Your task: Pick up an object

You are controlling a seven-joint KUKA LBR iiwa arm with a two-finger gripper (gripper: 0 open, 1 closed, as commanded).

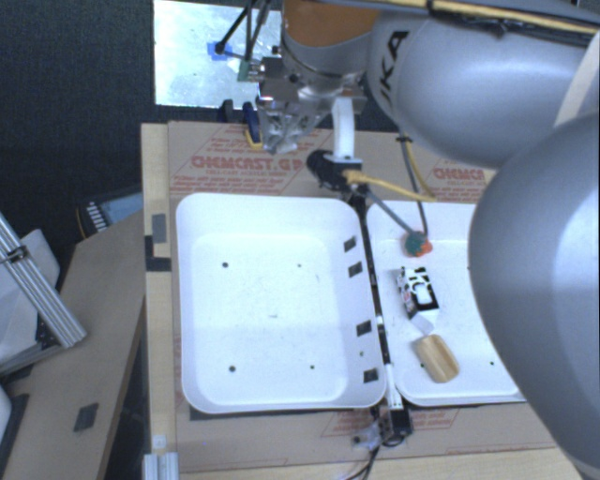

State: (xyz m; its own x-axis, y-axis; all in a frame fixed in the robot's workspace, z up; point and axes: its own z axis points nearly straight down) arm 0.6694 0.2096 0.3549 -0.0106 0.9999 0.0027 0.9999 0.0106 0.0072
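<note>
Gripper (281,131): two-finger metal gripper on the grey arm with the orange band (323,23), poised beyond the far rim of the left bin, over the cardboard strip with red lettering (244,161). Its tips are blurred against the cardboard; whether they are spread or closed cannot be told, and nothing can be made out between them.

Left shallow white plastic bin (187,281): lies directly toward the camera from the gripper. Its floor shows a few small dark specks and wide open room from rim to rim. Its far rim runs just below the gripper; its right rim meets the other bin along a dark seam with small grey clips (361,300).

Right shallow white plastic bin (469,384): lies toward the camera and to the right of the gripper, partly covered by the large grey arm body (544,281). Contents, all well apart from the gripper:
- small teal and orange rounded object (416,246), nearest the gripper, close to the far rim;
- black-and-white patterned block (418,288), further toward the camera;
- tan wooden rounded block (437,358), further still, near the front rim, with a small pale scrap (423,323) between it and the patterned block.

Bench (103,281): brown cardboard-covered surface under both bins, bare strip at the left of the left bin. A yellow cable (389,187) crosses from beside the gripper toward the right bin.
</note>
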